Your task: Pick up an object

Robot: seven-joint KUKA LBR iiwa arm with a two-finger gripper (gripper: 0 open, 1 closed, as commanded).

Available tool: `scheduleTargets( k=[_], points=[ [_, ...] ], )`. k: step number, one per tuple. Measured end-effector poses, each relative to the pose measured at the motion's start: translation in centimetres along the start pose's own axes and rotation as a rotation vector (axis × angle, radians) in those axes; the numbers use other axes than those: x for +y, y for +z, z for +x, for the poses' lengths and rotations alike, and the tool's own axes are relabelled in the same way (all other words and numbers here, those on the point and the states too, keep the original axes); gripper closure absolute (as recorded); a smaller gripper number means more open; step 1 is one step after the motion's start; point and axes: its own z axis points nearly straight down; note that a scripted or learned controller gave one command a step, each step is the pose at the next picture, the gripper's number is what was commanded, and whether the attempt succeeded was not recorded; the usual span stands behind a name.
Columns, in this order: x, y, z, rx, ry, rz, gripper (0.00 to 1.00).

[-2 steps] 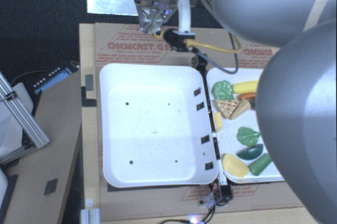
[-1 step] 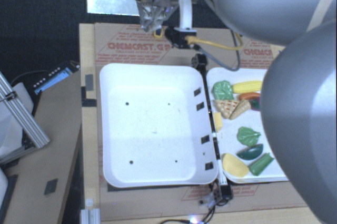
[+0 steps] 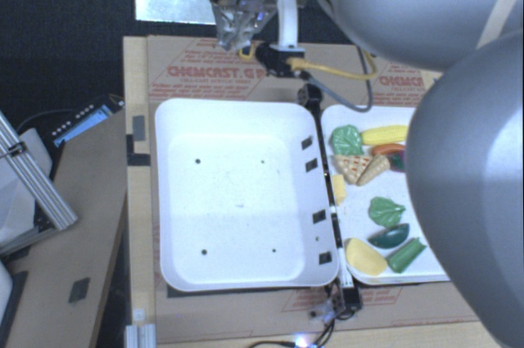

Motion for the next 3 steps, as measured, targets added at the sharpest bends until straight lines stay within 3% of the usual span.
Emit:
scheduleTargets(
  k=[1,2,3],
  points=[
    [0.0,5.1,-5.2,-0.003,0.010,0.004,1.00],
    [0.0,3.2,0.1,0.002,-0.001,-0.003,1.00],
    [0.0,5.3,-4.0,-0.002,0.008,0.002,1.00]
  ],
)
